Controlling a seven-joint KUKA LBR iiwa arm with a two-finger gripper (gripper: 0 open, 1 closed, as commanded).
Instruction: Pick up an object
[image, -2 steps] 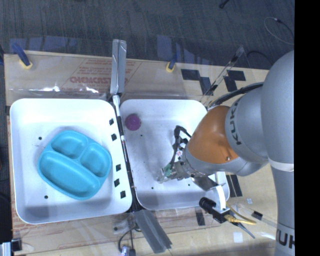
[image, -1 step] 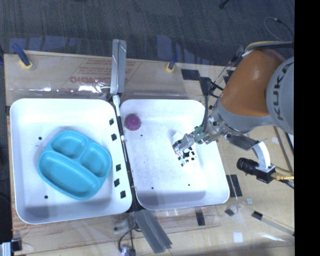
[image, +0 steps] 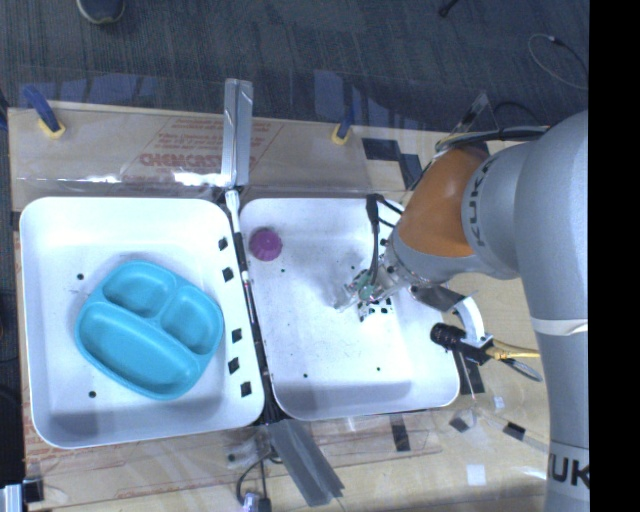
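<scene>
Arm: the grey arm (image: 520, 210) reached in from the right of the camera view, its orange band (image: 445, 215) hanging over the right-hand rim of the right bin.
Gripper: the gripper (image: 368, 297) was down low in the right bin (image: 320, 370), a little right of the bin's middle, pointing at the floor.
Claw state: could not be told; the tip was small and cluttered at this slant, and nothing could be made out in its grasp.
Purple ball: a small purple ball (image: 265, 244), or possibly a flat round piece, lay on the floor of the right bin near its upper left corner, close to the wall shared with the other bin.
Ball and gripper: well apart, with bare white floor between them.
Blue divided plate: a blue divided plate (image: 150, 328) with three compartments lay flat in the left bin (image: 120, 225), slightly left of centre and turned at an angle to the walls.
Bins: the two stood side by side on the bench (image: 100, 150), their inner walls touching or nearly so.
</scene>
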